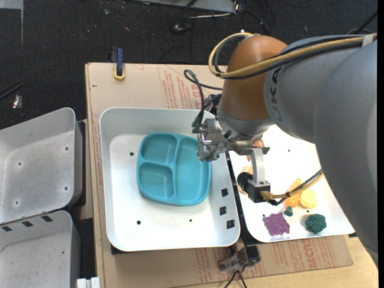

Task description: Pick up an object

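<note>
— So where is the pincer (206, 150) hovering?
— Over the right rim of the teal tray (173, 168), lying in the left bin (120, 179) mid-bench. Its state, I cannot tell.
— Handling?
— Probably light, stiff, slippery plastic; pinching the raised rim is looking best.

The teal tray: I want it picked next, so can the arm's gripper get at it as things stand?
Probably yes. The teal tray lies flat in the left bin with nothing on top, and the gripper hangs right at its right edge. Its low rim may be hard to grip.
</note>
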You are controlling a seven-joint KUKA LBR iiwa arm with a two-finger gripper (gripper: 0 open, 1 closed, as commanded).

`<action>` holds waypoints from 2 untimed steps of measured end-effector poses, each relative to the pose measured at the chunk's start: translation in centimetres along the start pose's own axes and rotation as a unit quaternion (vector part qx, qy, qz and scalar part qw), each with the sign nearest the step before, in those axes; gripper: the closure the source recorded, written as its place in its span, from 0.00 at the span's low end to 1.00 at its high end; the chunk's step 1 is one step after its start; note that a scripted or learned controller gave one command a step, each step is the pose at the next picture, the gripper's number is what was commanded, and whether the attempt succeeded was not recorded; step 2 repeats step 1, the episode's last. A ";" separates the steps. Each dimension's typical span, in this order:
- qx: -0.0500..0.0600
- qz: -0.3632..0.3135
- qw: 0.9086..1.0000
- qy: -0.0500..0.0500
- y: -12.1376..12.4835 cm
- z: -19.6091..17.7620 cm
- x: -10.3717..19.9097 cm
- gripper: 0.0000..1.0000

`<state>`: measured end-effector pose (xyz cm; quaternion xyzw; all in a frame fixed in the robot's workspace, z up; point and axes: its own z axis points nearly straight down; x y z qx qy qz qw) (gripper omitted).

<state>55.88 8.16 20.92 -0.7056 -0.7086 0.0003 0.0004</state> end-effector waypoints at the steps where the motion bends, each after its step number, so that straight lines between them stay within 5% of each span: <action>1: 0.000 0.001 1.000 0.000 0.0 0.0 0.0 0.00; 2: 0.000 0.001 1.000 0.000 0.0 0.0 0.0 0.00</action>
